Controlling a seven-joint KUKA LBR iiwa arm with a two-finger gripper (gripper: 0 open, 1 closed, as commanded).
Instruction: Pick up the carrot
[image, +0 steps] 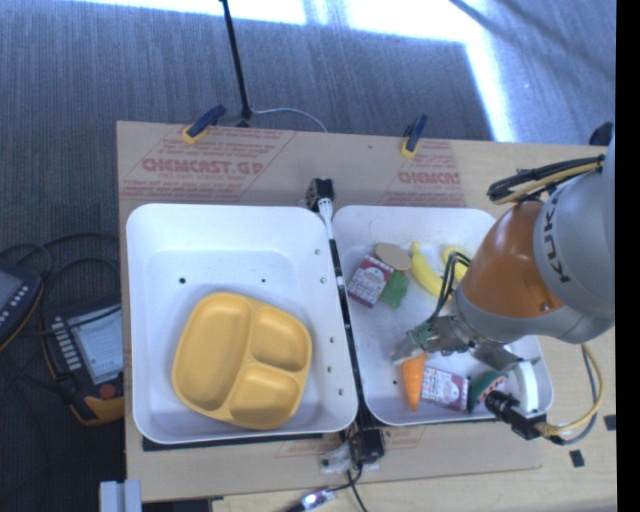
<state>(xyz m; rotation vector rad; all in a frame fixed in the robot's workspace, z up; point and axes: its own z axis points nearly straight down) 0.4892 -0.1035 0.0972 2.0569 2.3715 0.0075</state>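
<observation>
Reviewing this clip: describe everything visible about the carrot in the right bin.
The carrot is a small orange cone, smooth like a plastic toy, with no greens discernible. It lies flat on the floor of the right bin, near the front, thick end toward the arm and tip toward the bin's front wall. A red-and-white packet lies right against its right side. The gripper hangs just above its thick end; whether it touches the carrot cannot be told.
</observation>
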